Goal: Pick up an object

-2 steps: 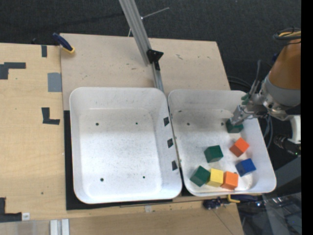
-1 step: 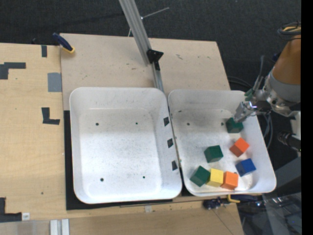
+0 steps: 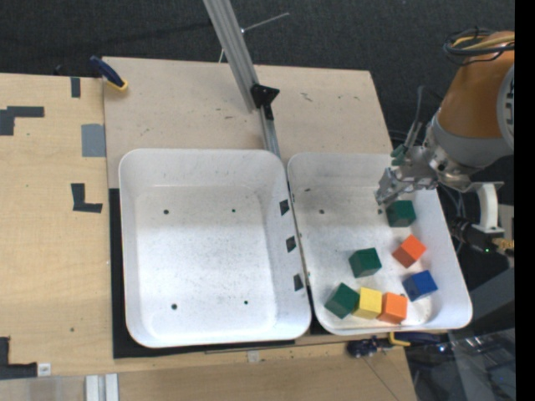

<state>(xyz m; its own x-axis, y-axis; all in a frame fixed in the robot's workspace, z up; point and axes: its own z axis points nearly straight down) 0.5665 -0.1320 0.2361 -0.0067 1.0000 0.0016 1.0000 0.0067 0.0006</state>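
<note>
The right bin (image 3: 334, 167) holds several coloured cubes. A dark green cube (image 3: 402, 215) lies near the bin's right wall, and my gripper (image 3: 391, 189) hangs just above and to the left of it, partly overlapping its top edge. Further forward lie a second green cube (image 3: 364, 262), an orange cube (image 3: 409, 251) and a blue cube (image 3: 420, 284). Along the front wall a green cube (image 3: 342, 299), a yellow cube (image 3: 369, 301) and another orange cube (image 3: 393, 307) sit in a row.
The left bin (image 3: 201, 249) stands beside the right one, with a black divider strip between them. A slanted metal pole (image 3: 238, 48) rises behind the bins. The arm's orange band (image 3: 472, 98) is at the right.
</note>
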